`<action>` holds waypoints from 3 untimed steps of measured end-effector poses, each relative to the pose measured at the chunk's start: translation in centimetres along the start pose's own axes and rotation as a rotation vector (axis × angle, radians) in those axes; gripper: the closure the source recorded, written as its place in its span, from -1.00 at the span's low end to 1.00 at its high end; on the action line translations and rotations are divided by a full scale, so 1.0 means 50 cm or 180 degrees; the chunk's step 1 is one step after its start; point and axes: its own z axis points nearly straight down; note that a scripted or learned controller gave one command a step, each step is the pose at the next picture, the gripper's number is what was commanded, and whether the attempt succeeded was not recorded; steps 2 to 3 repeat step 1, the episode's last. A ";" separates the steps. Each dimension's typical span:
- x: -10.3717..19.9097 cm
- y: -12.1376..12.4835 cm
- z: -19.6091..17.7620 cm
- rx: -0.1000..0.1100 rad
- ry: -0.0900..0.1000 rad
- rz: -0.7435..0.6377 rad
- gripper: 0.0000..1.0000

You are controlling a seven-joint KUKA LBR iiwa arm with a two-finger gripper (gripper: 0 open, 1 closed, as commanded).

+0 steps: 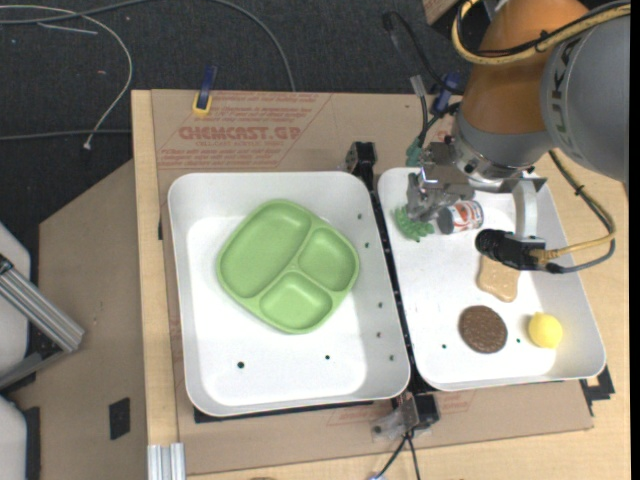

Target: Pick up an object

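Gripper low over the right bin's far corner.

I saw the gripper (432, 200) down at the green object (411, 224) and small can (463, 214); whether the jaws were spread or gripping, I could not tell. I judged centring on one object best.

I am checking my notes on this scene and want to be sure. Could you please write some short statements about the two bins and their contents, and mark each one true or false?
1. The green divided plate lies in the left bin. True.
2. The yellow object lies in the left bin. False: it lies in the right bin, near its front right corner.
3. The brown round object is beside the yellow object. True.
4. The gripper is over the green divided plate. False: it is at the back of the right bin, by a small green object.
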 end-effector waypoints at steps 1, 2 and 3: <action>0.104 -0.003 0.033 0.0001 0.0000 0.0001 1.00; 0.104 -0.003 0.033 0.0001 0.0000 0.0001 1.00; 0.104 -0.003 0.033 0.0001 0.0000 0.0001 1.00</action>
